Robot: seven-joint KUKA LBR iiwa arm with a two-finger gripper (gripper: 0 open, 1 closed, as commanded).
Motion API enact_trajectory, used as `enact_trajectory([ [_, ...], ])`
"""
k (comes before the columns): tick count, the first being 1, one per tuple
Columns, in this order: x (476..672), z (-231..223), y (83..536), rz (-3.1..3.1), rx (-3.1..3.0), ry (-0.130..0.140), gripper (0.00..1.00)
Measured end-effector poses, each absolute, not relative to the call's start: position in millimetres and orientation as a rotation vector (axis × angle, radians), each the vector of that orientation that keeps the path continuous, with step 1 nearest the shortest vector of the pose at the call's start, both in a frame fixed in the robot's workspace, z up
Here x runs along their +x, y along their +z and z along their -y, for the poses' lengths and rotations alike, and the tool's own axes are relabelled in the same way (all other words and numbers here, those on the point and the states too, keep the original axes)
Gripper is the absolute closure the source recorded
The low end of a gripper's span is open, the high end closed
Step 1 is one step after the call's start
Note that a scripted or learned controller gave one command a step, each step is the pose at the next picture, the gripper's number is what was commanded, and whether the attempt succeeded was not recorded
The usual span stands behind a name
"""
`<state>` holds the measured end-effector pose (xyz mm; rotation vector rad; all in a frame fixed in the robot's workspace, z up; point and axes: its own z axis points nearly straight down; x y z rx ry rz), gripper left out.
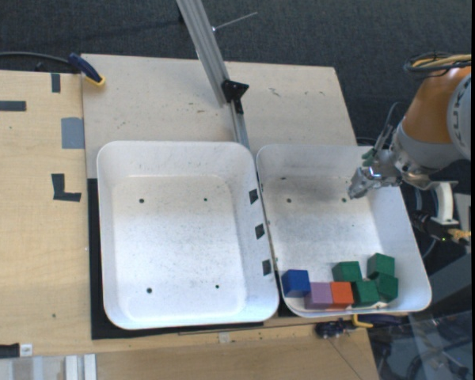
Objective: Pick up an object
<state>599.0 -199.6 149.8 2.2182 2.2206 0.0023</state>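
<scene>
Bench is plain plywood [166,93] with some grey tape bits [73,132] stuck on the left. There's a metal pole [204,38] slanting down toward where the bins meet, and a blue and yellow clamp [87,68] sitting at the back-left corner.

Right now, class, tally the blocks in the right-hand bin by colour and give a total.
Green blocks: 4, for example
Blue block: 1
Purple block: 1
Orange block: 1
Total: 7, though the clustered green ones are hard to separate.
</scene>
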Motion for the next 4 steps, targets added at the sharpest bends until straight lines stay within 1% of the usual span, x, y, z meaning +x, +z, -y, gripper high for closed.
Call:
enact_trajectory([
  [1, 593.4, 202.6, 195.4, -2.219, 2.219, 0.002, 1.00],
  [2, 586.5, 201.5, 255.4, -2.219, 2.217, 0.003, 1.00],
  [3, 587.0, 201.1, 261.2, -2.222, 2.219, 0.000, 1.00],
  [4, 579.8, 153.9, 247.4, -2.228, 2.218, -0.001, 1.00],
])
